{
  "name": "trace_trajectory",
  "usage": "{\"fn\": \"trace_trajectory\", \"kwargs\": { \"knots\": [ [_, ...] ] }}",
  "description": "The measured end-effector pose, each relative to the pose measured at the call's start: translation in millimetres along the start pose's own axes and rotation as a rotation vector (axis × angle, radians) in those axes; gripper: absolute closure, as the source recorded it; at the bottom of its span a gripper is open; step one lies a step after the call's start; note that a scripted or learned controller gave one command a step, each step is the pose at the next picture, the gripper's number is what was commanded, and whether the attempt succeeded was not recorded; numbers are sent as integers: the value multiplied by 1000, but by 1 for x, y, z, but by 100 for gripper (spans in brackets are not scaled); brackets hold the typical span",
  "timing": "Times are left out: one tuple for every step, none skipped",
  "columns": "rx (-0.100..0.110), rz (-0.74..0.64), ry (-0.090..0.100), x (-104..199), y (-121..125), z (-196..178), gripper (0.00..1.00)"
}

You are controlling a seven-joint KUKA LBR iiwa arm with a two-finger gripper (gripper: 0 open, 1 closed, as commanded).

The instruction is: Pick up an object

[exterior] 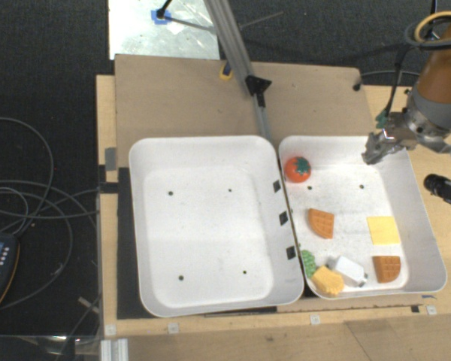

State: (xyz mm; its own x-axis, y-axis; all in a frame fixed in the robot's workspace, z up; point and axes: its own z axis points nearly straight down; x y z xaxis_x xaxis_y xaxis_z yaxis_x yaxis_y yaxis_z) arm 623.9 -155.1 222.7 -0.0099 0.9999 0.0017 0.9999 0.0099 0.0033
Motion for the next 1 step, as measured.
{"fn": "trace_trajectory", "kwargs": {
  "knots": [
    [3, 0, 1, 55, -4, 8, 100]
  ]
}}
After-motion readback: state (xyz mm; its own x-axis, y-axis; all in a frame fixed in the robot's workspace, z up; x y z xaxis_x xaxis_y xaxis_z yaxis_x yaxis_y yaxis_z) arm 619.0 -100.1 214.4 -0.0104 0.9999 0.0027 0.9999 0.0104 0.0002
